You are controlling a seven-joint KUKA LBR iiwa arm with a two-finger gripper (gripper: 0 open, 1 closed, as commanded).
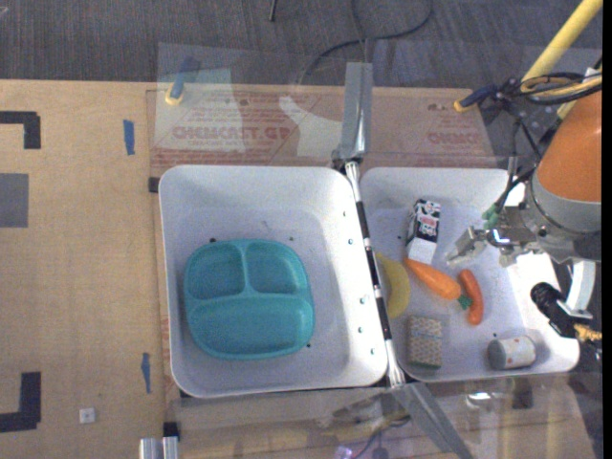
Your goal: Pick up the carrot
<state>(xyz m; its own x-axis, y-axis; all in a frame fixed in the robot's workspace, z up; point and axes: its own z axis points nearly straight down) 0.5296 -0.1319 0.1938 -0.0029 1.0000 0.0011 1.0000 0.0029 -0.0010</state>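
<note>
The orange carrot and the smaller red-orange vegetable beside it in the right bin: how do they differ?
The orange carrot is longer and paler; the red-orange vegetable is shorter and redder. The carrot lies slanted across the bin, the red one nearly up-down in the view. Both lie in the right white bin, with green ends near each other.

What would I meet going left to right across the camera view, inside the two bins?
Teal divided plastic plate → yellow banana-shaped toy → orange carrot → small red-orange chilli-shaped toy → grey cylindrical can lying on its side.
</note>
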